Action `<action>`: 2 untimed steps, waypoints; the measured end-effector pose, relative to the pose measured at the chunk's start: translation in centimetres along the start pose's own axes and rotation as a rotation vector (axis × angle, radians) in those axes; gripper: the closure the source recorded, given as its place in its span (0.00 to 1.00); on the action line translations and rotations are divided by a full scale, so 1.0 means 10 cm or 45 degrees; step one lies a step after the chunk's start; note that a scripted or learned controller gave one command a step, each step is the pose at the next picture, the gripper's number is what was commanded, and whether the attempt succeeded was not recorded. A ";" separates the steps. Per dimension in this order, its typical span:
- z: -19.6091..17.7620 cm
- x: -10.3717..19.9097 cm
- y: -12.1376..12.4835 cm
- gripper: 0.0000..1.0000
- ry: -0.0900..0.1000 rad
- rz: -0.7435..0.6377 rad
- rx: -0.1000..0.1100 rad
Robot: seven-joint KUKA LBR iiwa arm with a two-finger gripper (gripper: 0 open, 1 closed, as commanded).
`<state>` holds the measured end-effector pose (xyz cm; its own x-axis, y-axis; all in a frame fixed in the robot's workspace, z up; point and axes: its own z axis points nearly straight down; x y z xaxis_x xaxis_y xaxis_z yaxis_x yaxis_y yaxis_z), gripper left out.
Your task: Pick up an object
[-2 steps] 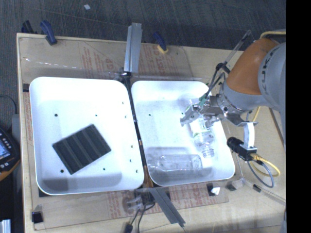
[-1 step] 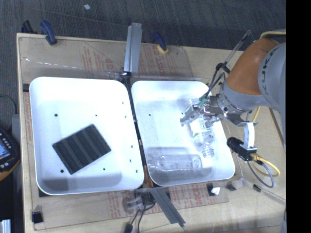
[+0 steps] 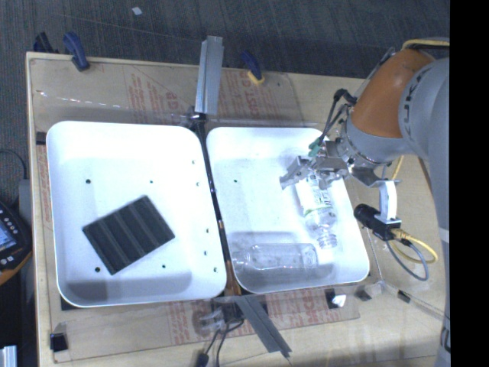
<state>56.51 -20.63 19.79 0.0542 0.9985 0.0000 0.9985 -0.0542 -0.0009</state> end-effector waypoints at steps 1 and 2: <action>0.29 0.06 0.15 0.00 0.003 -0.078 0.005; 0.00 -0.03 -0.01 0.00 -0.001 -0.113 -0.001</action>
<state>56.42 -20.93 19.79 -0.0342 0.9994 -0.0004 0.9994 0.0342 -0.0002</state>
